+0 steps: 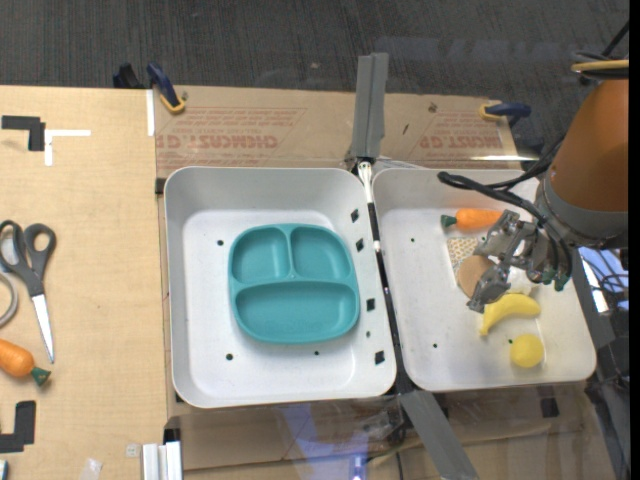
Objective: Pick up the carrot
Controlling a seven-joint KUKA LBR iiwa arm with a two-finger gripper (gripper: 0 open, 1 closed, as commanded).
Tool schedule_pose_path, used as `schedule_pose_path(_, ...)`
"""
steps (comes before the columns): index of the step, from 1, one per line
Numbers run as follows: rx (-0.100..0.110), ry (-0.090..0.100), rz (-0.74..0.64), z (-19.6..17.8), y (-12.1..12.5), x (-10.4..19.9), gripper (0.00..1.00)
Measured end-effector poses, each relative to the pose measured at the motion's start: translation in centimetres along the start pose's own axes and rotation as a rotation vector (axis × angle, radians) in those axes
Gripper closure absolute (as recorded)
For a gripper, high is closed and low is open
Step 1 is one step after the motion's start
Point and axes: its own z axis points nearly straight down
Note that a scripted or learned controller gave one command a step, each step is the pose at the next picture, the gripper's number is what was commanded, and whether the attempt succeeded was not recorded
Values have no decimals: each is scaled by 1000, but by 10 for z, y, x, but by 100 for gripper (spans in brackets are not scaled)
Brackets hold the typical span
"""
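The orange carrot [478, 219] lies flat on its side at about one o'clock in the right bin [420, 358], partly hidden.

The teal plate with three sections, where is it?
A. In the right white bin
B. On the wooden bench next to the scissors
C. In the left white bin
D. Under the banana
C. The teal plate lies flat in the middle of the left white bin, while the banana sits in the right white bin and the scissors lie out on the bench.
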Motion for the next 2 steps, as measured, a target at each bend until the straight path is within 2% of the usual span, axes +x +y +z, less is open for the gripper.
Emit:
schedule_pose_path(1,0,-4,-38,-91,-57,6,100)
schedule_pose_path(2,0,-4,-96,-165,-102,-12,100)
